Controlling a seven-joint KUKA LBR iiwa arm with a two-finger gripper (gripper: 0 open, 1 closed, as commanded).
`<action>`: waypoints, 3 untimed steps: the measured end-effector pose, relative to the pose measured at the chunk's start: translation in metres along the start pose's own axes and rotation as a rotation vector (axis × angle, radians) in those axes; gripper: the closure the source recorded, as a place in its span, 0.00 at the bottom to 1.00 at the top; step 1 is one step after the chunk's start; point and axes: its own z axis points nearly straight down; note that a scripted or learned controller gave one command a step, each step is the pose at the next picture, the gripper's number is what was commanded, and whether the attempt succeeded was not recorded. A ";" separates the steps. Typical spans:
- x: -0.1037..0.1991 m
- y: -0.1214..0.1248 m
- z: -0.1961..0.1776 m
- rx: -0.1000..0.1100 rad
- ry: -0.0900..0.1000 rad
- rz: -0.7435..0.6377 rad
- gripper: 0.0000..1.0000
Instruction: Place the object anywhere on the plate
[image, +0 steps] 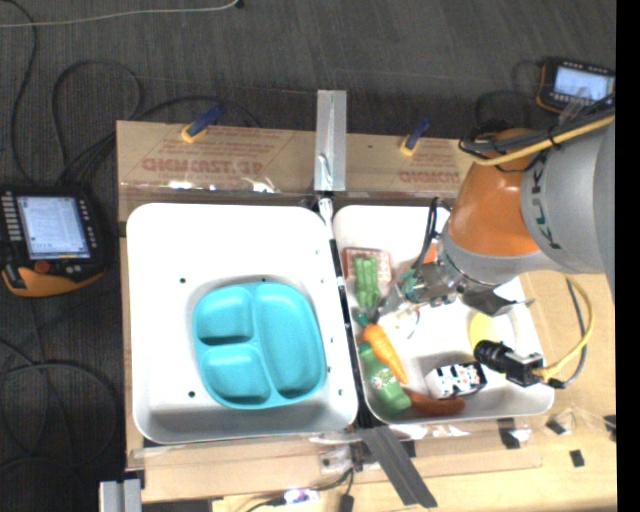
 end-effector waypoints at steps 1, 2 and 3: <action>0.067 -0.006 -0.028 0.001 -0.001 -0.027 1.00; 0.120 0.016 0.001 0.002 -0.003 -0.068 1.00; 0.105 0.094 -0.001 0.000 -0.006 -0.328 1.00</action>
